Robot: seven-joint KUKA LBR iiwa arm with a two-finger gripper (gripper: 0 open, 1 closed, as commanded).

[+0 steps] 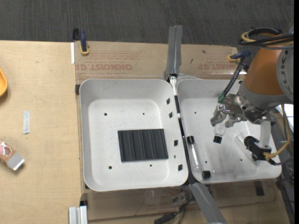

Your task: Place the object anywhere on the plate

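Note:
A dark ribbed rectangular plate (pixel 142 144) lies flat in the middle of the left bin (pixel 93 101). My gripper (pixel 223 121) hangs over the middle of the right bin (pixel 261 171), well to the right of the plate. Just below it is a small clear piece with a black end (pixel 217 136); whether it is held or resting on the bin floor is unclear. A clear tube with black caps (pixel 195 157) lies along the right bin's left wall.
A grey metal bar (pixel 175 50) runs between the bins at the back. On the wooden bench to the left are an orange object (pixel 2 84), a pale strip (pixel 26 122) and a small wrapped item (pixel 10 156). A clamp (pixel 82 41) grips the cardboard's back edge.

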